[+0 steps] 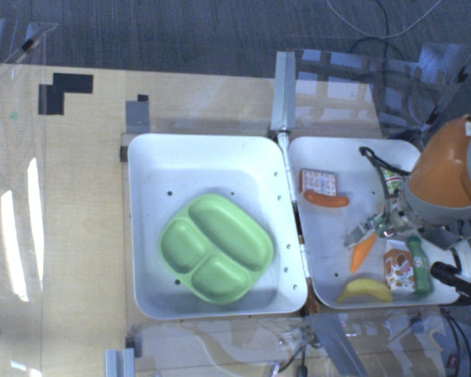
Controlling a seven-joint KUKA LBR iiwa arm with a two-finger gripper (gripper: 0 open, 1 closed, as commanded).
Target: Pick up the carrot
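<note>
The carrot (363, 253) is a small orange wedge lying in the right bin (330, 151), its thin tip pointing toward the front left. My gripper (372, 229) hangs just over the carrot's thick upper end, below the orange band of the arm (449, 167). Its two silvery fingers are spread apart, one to the left (355, 235) and one to the right of the carrot's top. The gripper is open and nothing is held between them. The wrist hides part of the carrot's top end.
The right bin also holds a yellow banana (365, 290) just in front of the carrot, a juice carton (397, 269), a green bottle (418, 267), a sausage (326, 200) and a small box (318, 181). A green divided plate (215, 247) lies in the left bin (149, 210).
</note>
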